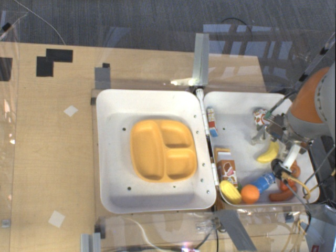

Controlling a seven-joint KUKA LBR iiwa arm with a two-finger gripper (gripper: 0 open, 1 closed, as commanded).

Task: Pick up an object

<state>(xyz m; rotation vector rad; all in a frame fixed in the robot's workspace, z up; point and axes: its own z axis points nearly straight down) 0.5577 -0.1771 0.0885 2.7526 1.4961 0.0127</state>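
End effector (269,131) hovers just above the banana (268,153), grip state impossible to tell. Approach step, I judge; next it must descend onto the fruit.

Left of the pincer (264,126), a yellow-orange moulded plastic divided tray (163,150) sits in a shallow white plastic bin (113,156). Just below the pincer lies a yellow plastic banana (268,154). Further below are a round orange ball (250,193) and a yellow lemon-shaped toy (230,192). The desk (47,156) is pale wood-toned.
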